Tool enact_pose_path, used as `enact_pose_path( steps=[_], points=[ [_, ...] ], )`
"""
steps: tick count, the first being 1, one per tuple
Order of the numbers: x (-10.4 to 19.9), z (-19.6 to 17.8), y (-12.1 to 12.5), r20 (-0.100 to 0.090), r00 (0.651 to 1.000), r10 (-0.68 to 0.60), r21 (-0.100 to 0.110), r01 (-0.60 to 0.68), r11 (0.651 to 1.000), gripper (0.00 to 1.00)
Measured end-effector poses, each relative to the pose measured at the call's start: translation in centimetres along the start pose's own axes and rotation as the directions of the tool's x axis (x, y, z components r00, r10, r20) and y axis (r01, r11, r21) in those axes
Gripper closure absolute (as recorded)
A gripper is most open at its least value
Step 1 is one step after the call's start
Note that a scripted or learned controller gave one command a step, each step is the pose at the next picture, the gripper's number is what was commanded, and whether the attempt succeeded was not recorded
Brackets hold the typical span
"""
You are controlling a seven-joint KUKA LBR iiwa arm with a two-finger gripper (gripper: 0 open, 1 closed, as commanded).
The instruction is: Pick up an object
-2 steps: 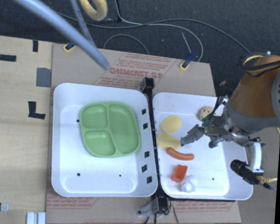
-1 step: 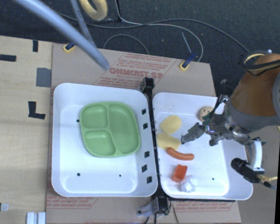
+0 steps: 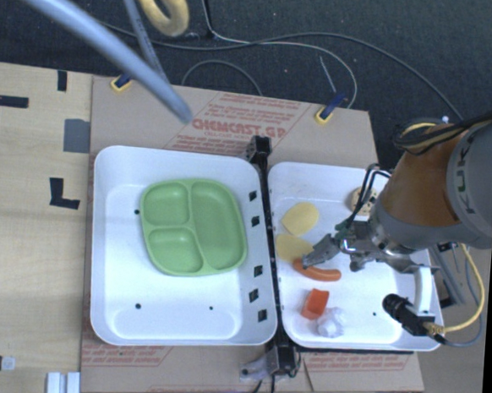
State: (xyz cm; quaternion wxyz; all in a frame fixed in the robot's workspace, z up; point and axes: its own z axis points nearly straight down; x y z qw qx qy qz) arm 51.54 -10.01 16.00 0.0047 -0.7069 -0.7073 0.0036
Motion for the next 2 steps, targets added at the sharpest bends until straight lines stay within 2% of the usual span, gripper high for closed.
enact_pose_path(
  steps=[1,2],
  points=[
    [-0.6,5.1,-0.7,-0.001,1.0,0.001,0.001,-0.001,1.0,0.0],
    [-0.7,7.8,-0.7,0.002,1.0,0.0,-0.006,0.0,1.0,0.0]
  ],
)
